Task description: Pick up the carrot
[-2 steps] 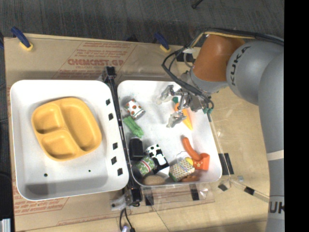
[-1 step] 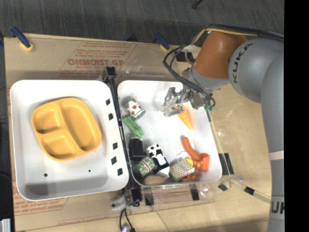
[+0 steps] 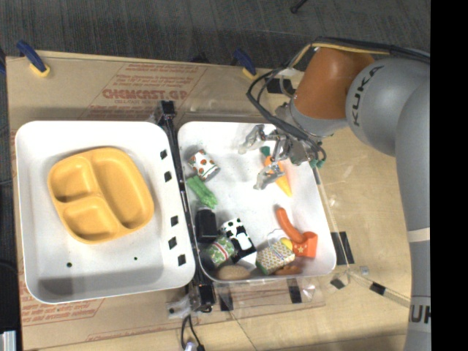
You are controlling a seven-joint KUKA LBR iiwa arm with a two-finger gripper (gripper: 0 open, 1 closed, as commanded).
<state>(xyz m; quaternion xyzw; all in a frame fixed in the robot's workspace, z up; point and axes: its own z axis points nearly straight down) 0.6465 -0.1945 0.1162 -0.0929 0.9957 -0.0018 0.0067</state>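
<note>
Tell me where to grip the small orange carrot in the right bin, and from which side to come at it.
Grip the small orange carrot across its thicker upper end, coming straight down from above. It lies on the right white bin floor, tapering to a point toward the near side, so the tip would likely slip. The two-finger gripper is already at that end; the bin's right wall crowds a sideways approach.

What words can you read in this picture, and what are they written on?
"KUKA": on the grey arm.
"CHEMCAST GP": red print on the brown board behind the bins; the smaller red lines around it are too blurred to read.
"KU": partly cut off, low on the arm's base.
</note>
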